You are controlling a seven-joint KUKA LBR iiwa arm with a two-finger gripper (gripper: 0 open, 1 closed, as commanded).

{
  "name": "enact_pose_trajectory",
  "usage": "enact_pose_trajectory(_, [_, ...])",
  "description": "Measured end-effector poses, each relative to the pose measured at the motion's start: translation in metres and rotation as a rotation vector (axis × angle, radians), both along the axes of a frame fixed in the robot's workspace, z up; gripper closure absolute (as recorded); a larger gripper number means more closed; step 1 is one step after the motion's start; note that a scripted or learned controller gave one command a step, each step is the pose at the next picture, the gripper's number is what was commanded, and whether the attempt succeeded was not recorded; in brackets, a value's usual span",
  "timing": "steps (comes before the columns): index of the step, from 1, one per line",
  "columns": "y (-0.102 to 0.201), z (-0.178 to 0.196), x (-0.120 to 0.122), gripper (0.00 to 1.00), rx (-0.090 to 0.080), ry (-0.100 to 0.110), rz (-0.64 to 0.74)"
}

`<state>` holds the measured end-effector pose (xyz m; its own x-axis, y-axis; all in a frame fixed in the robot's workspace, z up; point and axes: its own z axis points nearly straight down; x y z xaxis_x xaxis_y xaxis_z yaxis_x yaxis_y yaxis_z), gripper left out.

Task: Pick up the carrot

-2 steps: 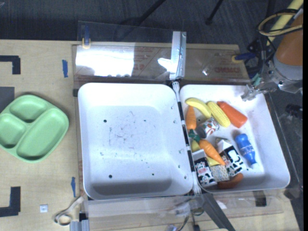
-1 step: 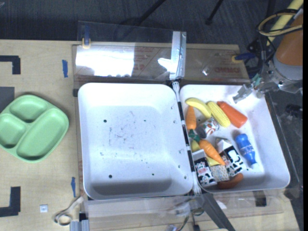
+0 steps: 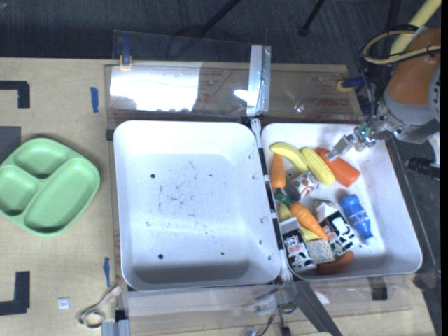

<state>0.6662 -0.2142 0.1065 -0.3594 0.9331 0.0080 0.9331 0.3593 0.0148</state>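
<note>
1. Orange tapered plastic carrot (image 3: 306, 218) lies in the right shallow white bin (image 3: 395, 208), near its left wall, among other toy items.
2. Just beside it: yellow banana (image 3: 287, 152), yellow corn cob (image 3: 317, 165), blue bottle (image 3: 357, 215).
3. Two-finger metal gripper (image 3: 348, 143) hangs above the bin's upper right area, well apart from the carrot.
4. Jaw state: cannot tell.
5. Left white bin (image 3: 189, 201) sits alongside; green divided plate (image 3: 45, 185) rests on the bench at far left.

A: Lighting? Bright, even, from overhead; glare patch on the clear panel (image 3: 183, 82) behind the left bin (image 3: 140, 257).
B: Shadows? Soft, short, inside that bin's near wall. Focus slightly soft throughout; floor beyond panel dark.
</note>
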Motion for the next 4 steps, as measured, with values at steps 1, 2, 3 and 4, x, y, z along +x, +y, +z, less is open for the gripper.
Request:
enact_pose_trajectory(1, [-0.007, 0.082, 0.003, 0.0, -0.018, 0.001, 0.239])
enact_pose_trajectory(2, [-0.01, 0.035, 0.008, 0.0, -0.025, -0.017, 0.296])
enact_pose_trajectory(3, [-0.009, 0.033, 0.007, 0.0, -0.029, -0.02, 0.315])
enact_pose_trajectory(4, [-0.009, 0.033, 0.007, 0.0, -0.029, -0.02, 0.314])
